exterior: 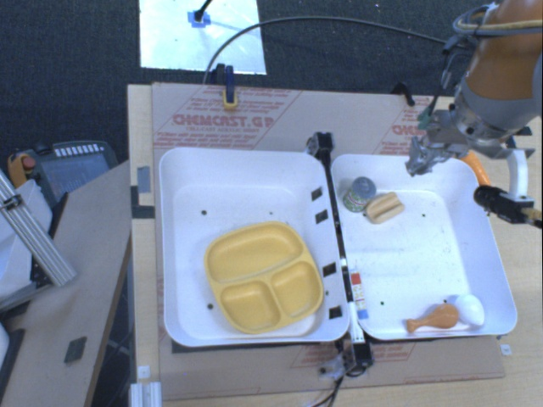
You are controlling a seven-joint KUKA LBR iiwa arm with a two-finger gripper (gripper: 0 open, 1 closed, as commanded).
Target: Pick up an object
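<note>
Right bin [475, 227]: white, shallow, wide bare floor across the middle.
Gripper [422, 161]: above the bin's far rim, clear of all contents; finger state cannot be told, tips too small and dark.
Tan bun-shaped piece [383, 207]: near the far-left corner, lying tilted.
Grey-green round item [360, 192]: just beside the bun, possibly touching.
Toy drumstick [433, 318]: along the near rim.
White egg-like item [468, 309]: against the drumstick.

We see the yellow three-compartment plastic tray [263, 287] in the left white bin [191, 185]. In the right white bin [441, 261], a grey round can [361, 191] sits just beside a tan bread roll [383, 208] at the rear; a toy drumstick [434, 317] touches a white egg [468, 309] in front.
</note>
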